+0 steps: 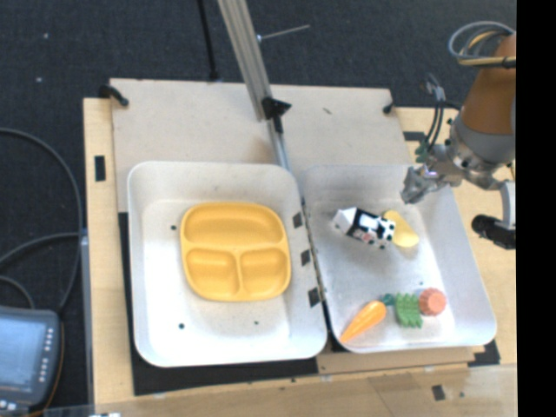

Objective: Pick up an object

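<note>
The right bin holds a black-and-white toy cow with a yellow lemon-like piece touching its right side. Along the bin's front lie an orange carrot, a green piece and a small reddish-orange round piece. My gripper hangs over the back right part of this bin, up and to the right of the cow, with nothing seen between its tips. The grey wrist and orange band rise behind it at the right edge.
The left bin carries a yellow three-compartment plate. A slanted metal pole runs from the top down to the gap between the bins. Cables lie on the dark floor to the left, and a screen sits at the bottom left corner.
</note>
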`<state>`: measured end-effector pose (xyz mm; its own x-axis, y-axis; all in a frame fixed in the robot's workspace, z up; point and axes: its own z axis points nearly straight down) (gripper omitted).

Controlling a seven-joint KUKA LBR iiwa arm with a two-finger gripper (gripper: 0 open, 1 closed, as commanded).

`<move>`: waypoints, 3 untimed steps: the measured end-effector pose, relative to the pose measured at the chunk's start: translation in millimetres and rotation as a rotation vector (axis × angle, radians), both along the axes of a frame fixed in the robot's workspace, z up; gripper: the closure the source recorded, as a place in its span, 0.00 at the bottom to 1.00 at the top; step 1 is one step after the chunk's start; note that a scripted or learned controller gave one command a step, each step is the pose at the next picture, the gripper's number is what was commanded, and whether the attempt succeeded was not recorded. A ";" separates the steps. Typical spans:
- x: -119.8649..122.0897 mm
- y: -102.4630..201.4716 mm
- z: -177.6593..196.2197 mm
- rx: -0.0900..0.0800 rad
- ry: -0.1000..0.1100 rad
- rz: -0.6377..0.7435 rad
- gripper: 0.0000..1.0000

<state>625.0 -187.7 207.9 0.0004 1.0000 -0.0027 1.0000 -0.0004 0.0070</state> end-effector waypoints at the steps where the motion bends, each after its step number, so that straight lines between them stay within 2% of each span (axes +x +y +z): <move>1: 0.8 -1.1 15.5 0.001 0.004 0.003 1.00; 2: 2.2 46.2 9.1 0.003 0.007 0.006 1.00; 3: 5.9 103.2 23.3 0.004 0.004 0.008 1.00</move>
<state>630.9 -84.5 231.2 -0.0076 1.0000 0.0015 1.0000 0.0076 0.0034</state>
